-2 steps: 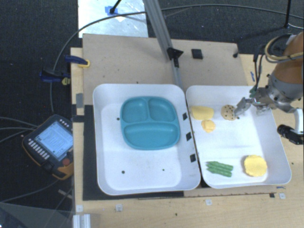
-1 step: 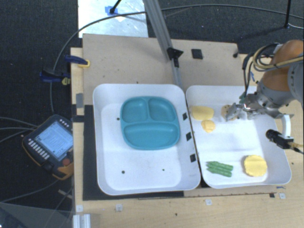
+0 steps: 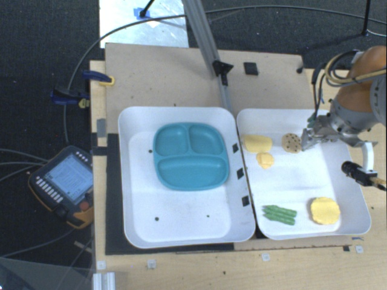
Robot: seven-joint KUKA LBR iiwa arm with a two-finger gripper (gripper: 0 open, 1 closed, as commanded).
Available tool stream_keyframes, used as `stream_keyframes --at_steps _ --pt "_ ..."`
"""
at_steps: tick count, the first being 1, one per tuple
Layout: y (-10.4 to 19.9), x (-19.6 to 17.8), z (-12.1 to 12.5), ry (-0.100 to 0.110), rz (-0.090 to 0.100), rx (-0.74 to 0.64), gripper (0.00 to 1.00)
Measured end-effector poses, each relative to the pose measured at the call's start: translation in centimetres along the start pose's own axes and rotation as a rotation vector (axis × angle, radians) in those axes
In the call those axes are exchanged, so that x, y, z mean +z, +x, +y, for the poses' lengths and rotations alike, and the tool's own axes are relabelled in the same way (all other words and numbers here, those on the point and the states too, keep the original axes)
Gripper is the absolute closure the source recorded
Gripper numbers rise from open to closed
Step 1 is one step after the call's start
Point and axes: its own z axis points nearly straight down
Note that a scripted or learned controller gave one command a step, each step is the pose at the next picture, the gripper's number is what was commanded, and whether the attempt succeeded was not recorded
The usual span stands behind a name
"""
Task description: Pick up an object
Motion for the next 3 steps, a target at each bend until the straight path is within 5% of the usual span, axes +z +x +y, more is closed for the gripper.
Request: stream_keyframes --at_steps 2,3 --pt "-0.9 -9.4 0.9 -0.001 0.0 0.001 1.0" --pt "4.5 -8.6 -0.1 0.005 0.004 -0.002 1.0"
